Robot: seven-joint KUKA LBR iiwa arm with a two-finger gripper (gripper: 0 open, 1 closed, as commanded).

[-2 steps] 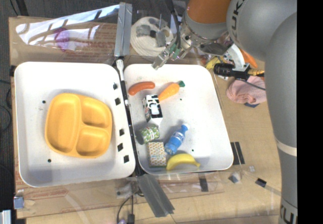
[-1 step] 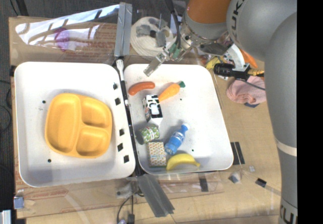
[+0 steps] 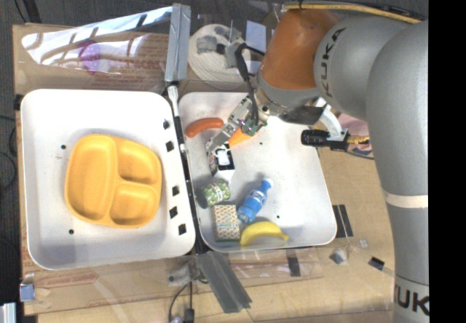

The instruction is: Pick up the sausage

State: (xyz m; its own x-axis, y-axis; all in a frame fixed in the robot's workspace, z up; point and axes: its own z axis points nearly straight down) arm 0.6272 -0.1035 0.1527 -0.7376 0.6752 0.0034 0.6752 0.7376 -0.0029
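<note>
The sausage (image 3: pixel 204 126), reddish-orange and slightly curved, lies in the right bin (image 3: pixel 306 190) near its top left corner, close to the divider wall. My gripper (image 3: pixel 219 150) reaches down into that bin from the upper right. Its tip sits just below and to the right of the sausage, apart from it. An orange carrot-like piece (image 3: pixel 241 137) lies right beside the gripper body, partly hidden by it. Nothing shows as held.
The right bin also holds a green can (image 3: pixel 216 192), a blue bottle (image 3: pixel 254 201), a patterned box (image 3: pixel 226 221) and a banana (image 3: pixel 262 233) along its lower part. A yellow divided plate (image 3: pixel 113 180) sits in the left bin (image 3: pixel 44 241). A white roll (image 3: pixel 211 52) stands behind the bins.
</note>
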